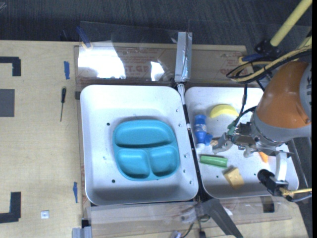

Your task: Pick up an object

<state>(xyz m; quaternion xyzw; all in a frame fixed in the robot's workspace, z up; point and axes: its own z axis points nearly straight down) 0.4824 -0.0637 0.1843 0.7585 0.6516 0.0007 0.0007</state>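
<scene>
- End effector [229, 142] hangs low in the right bin [277, 186]; whether it is open, or holds anything, cannot be told.
- Blue bottle [200, 129], to its left: crowding invites a glancing, failed grasp.
- Green piece [213, 159] and tan block [233, 176], just below: either may be nudged aside.
- Yellow object [222, 111], above: rounded, likely to slip.
</scene>
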